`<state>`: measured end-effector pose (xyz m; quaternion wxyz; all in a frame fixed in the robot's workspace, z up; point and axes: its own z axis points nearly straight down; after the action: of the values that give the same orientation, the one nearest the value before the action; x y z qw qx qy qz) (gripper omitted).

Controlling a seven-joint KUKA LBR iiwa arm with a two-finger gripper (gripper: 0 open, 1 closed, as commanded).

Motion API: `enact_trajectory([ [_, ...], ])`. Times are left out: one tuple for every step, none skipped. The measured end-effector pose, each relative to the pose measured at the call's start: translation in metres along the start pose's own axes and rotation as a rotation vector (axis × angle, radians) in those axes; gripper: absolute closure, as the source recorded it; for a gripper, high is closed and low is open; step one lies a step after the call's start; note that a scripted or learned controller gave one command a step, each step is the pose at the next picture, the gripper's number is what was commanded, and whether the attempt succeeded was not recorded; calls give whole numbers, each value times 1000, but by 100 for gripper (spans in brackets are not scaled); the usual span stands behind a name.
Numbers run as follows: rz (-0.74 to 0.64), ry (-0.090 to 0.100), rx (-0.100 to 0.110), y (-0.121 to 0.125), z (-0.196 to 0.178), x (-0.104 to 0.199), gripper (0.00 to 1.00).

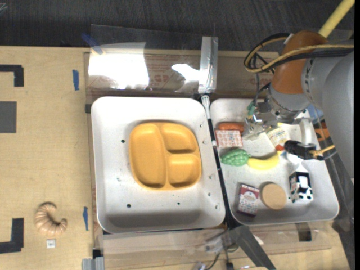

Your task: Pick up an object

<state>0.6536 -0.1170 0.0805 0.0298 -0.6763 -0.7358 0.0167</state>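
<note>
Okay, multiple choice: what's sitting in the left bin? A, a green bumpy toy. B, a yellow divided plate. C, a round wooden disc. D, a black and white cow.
B: the yellow divided plate lies alone in the left bin, while the smaller items sit in the right bin.

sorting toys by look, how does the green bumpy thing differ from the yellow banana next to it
The green bumpy toy is green with a knobbly surface; the banana is yellow and smooth. The green toy is a stubby oval, the banana longer and curved. Both lie flat and close together in the right bin, near the gripper.
</note>
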Motion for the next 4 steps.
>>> enact_trajectory([
  [252, -14, -66, -24, -6, -76, 100],
  [593, 18, -20, -8, -4, -82, 100],
  [881, 22, -69, -30, -6, -78, 100],
  [589, -2, -65, -14, -49, -79, 100],
])
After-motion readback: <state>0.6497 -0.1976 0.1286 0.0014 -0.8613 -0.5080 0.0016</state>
